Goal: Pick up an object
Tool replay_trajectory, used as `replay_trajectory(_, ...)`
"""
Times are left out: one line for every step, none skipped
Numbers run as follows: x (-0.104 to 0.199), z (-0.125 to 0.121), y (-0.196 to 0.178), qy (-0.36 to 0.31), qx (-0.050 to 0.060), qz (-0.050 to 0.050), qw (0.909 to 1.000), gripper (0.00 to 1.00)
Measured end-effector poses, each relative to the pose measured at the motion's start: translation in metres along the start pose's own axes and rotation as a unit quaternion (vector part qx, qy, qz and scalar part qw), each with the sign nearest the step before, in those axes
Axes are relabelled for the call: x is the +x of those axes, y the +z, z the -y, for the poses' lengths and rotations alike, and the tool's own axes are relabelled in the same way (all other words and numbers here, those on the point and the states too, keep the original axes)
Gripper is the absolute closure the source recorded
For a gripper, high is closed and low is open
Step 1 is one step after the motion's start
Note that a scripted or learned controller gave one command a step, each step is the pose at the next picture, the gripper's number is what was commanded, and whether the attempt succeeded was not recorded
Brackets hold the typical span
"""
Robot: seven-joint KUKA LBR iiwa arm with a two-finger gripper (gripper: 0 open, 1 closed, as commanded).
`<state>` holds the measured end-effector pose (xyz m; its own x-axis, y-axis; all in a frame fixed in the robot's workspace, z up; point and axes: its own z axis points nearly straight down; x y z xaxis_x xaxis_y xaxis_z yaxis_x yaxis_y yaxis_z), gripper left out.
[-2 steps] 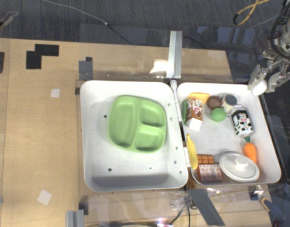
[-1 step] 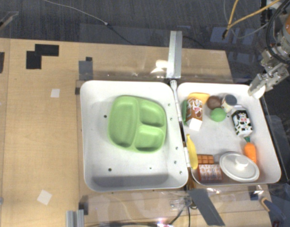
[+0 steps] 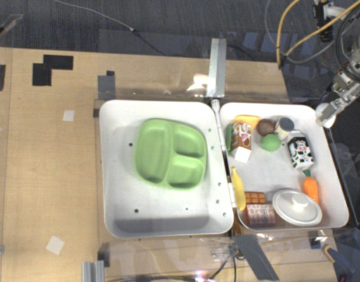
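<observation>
My pincer (image 3: 327, 115) is hanging over the top right corner of the right bin (image 3: 338, 181), just outside the rim, and honestly I can't tell from up here how it's set. Nothing is in it as far as I can see.

All the stuff to grab is in that right bin. Along the top there's a carton (image 3: 241, 137) with a red and white label next to the divider, a brown ball (image 3: 265, 126), a green ball (image 3: 271, 143) just below it, and a small dark round thing (image 3: 285, 124). A black and white cow-print box (image 3: 300, 152) sits near the right wall with a carrot (image 3: 310, 188) below it. At the bottom there's a white bowl (image 3: 296, 207), flipped over I think, a brown snack pack (image 3: 259, 210) beside it, and a banana (image 3: 238, 188) lying along the left wall.

The left bin (image 3: 118, 157) has a green divided plate (image 3: 170, 152) in the middle. Both bins sit on the wooden desk (image 3: 44, 175).
</observation>
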<state>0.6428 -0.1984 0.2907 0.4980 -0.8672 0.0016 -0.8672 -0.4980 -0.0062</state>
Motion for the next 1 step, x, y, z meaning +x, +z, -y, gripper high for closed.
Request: replay_trajectory(-0.0377, -0.0611, 0.0068, -0.149, -0.001, 0.001, 0.9888, 1.00)
